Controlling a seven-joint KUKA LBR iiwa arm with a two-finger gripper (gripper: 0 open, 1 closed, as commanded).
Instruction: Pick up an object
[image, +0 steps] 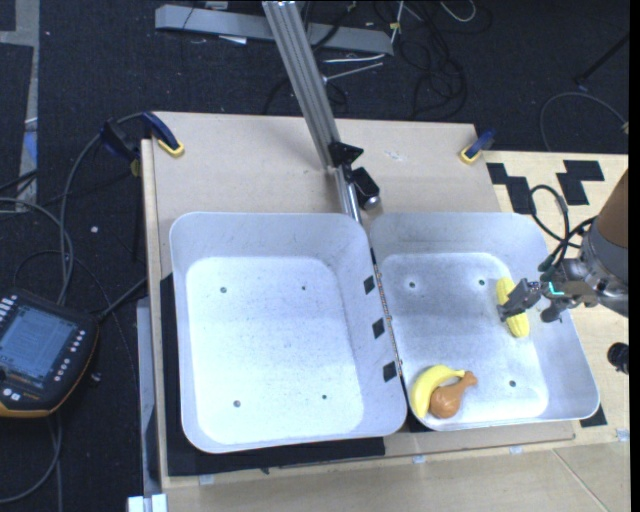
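Seen from above: gripper (528, 297) low over the right bin (560, 400), close against a yellow corn cob (513, 306) lying just beneath and beside it. Cannot tell its state. Nearer the front rim, well apart from the gripper: banana (430, 381) touching an orange drumstick (449, 397).

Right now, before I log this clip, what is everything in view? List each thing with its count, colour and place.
bins: 2, white, side by side on the bench; left bin, right bin
corn cob: 1, yellow, right bin, right side, at the end effector
banana: 1, yellow, right bin, front edge
drumstick: 1, orange-brown, touching the banana
clamps: 2, blue and yellow, bench rear corners
handheld controller: 1, orange-edged, floor at left
end effector: 1, dark, over right bin's right side
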